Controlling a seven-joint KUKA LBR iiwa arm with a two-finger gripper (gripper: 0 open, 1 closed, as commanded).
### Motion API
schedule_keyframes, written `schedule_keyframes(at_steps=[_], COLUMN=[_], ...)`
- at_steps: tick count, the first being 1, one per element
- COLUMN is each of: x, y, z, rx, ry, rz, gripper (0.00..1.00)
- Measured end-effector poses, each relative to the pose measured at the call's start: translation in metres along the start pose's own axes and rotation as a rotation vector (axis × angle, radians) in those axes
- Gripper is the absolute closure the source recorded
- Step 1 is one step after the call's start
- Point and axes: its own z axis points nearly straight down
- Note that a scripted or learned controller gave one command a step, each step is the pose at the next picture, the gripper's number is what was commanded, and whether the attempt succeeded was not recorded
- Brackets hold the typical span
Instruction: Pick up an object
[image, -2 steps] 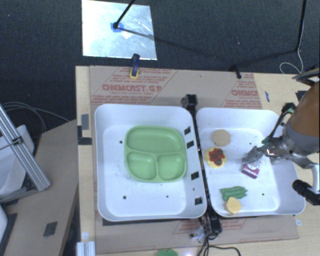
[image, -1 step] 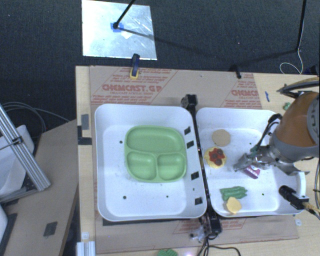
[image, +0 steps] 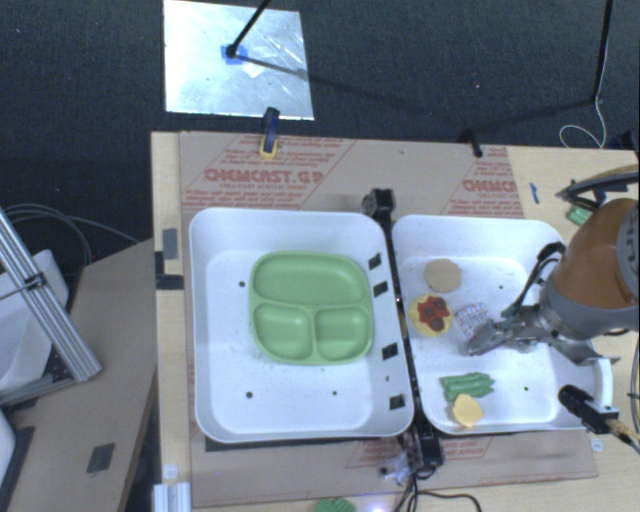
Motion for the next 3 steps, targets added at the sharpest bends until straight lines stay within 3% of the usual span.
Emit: schedule_keyframes(at_steps=[1,2,3], x=[0.035,0.028,0.028], y=[0.042,0.011,0.013], z=[-0.016,0.0,-0.011], rx=[-0.006,0.002,-0.003], ry=[0.0,0.001,0.0], rz=[-0.008,0.0,-0.002], gripper=[0.0,0.0,1.0])
